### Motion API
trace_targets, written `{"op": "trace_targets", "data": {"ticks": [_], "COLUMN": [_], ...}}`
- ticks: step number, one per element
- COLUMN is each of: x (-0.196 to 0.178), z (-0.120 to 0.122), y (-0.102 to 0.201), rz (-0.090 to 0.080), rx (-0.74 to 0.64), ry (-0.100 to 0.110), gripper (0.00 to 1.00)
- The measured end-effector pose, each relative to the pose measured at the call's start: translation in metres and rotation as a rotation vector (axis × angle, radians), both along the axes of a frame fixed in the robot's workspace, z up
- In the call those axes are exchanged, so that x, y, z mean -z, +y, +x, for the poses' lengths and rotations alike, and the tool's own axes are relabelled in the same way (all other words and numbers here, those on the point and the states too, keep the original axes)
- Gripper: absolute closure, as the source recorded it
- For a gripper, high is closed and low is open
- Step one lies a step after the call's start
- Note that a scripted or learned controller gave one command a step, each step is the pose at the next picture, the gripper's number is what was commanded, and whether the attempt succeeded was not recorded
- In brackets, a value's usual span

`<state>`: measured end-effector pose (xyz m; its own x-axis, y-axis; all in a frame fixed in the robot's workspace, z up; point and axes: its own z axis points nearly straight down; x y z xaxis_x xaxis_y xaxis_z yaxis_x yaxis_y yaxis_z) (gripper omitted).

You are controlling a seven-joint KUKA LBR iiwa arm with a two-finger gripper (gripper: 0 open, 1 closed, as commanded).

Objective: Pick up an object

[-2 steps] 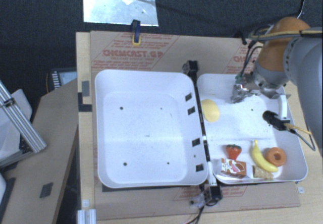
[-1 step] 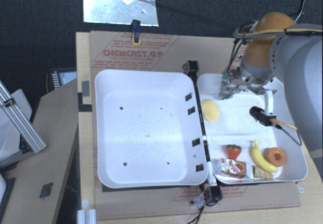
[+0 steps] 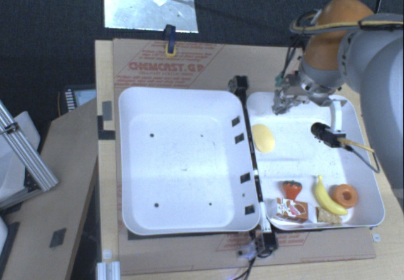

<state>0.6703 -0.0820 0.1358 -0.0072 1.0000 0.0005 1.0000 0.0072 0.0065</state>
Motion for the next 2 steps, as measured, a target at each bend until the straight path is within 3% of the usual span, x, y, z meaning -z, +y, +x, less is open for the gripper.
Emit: {"op": "trace_targets", "data": {"ticks": [1, 2], "x": [0.054, -0.055], "z": [-0.034, -0.06], "y": [-0.012, 0.042], "rz": [0.0, 0.001], "rx": [0.007, -0.001], "ry": [0.01, -0.001], "gripper": [1.0, 1.0]}}
